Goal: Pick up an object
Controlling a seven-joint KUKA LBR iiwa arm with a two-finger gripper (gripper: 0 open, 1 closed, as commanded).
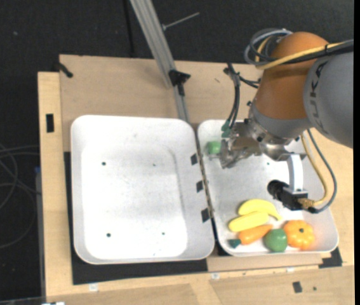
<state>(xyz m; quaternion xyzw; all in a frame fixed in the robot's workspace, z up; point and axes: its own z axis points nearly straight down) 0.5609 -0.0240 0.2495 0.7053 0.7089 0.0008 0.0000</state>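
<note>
beside curved yellow bananas (254, 215), round pumpkin (300, 233)

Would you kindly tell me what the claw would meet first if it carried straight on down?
Probably the right white bin's floor beside the small green object; depth is unclear from above.

The arm (306, 75) runs off the right edge and covers much of the right bin's (332, 237) far end. A green thing (213, 147) by the gripper (229, 152) is too blurred to name.
</note>
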